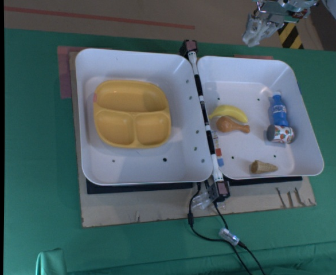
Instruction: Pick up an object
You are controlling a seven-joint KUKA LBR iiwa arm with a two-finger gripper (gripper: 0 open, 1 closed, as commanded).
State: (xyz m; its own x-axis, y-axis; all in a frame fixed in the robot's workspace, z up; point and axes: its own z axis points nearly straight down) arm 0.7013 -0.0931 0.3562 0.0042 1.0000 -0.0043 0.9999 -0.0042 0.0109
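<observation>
Hovering beyond the right bin's (305,153) far edge, the arm's jaws (255,33) are hanging open and gripping nothing, while a banana (229,113), drumstick (232,125) and bottle (278,110) are lying inside.

Two white bins sit side by side: the left bin (88,153) and the right bin (305,153). The left one holds one yellow divided plate (132,113). The right one holds five things: one banana (229,112), one drumstick (231,125), one blue bottle (278,110), one patterned cup (280,133) and one ice-cream cone (262,167).
</observation>
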